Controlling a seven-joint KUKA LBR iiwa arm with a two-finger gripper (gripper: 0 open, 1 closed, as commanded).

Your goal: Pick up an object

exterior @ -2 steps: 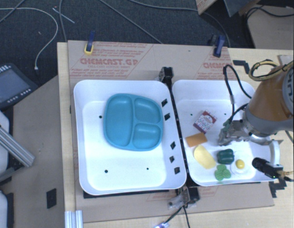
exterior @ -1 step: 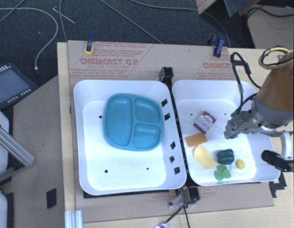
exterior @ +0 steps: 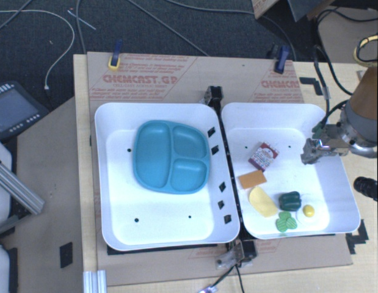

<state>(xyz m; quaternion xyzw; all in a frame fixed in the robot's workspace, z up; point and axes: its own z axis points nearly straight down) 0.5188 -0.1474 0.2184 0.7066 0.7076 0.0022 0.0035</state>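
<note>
The claw [exterior: 311, 151] hovers over the right bin [exterior: 335, 182]; whether it is released or clenched cannot be told. Left of it lies a red packet [exterior: 262, 156].

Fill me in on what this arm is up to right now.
The arm reaches in from the right with its gripper over the right bin, near its right side, with nothing visibly held. Small items lie toward the bin's near end: a red-and-white packet, an orange slab, a yellow piece, a dark green object, a light green one and a small yellow ball. The left bin holds a blue divided plate.
</note>
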